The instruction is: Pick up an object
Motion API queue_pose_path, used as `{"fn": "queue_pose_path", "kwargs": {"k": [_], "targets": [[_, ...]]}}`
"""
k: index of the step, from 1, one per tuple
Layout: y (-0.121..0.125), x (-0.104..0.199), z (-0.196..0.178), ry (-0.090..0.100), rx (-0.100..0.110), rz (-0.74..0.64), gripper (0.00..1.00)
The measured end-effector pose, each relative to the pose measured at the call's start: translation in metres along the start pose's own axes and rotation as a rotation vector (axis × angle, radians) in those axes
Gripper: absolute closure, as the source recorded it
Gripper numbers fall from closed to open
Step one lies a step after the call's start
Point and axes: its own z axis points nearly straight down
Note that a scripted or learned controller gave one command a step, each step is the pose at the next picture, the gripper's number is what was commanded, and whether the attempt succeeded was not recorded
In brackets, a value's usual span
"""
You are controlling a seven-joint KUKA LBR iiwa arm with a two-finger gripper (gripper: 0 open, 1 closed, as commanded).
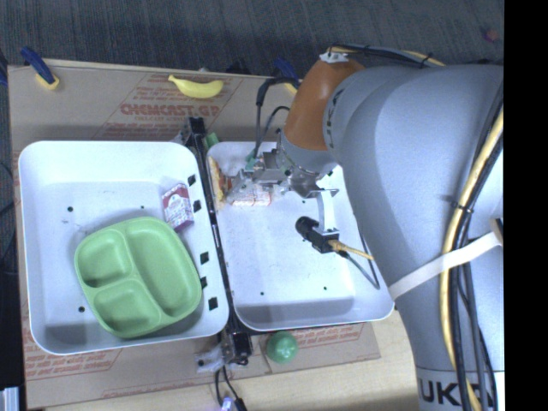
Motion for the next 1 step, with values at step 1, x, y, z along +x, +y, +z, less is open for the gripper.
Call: {"fn": "queue_pose_path", "kwargs": {"k": [1], "targets": [[0.0002,0.0007,-0.0101,0.001,0.001,-0.006,1.00]]}}
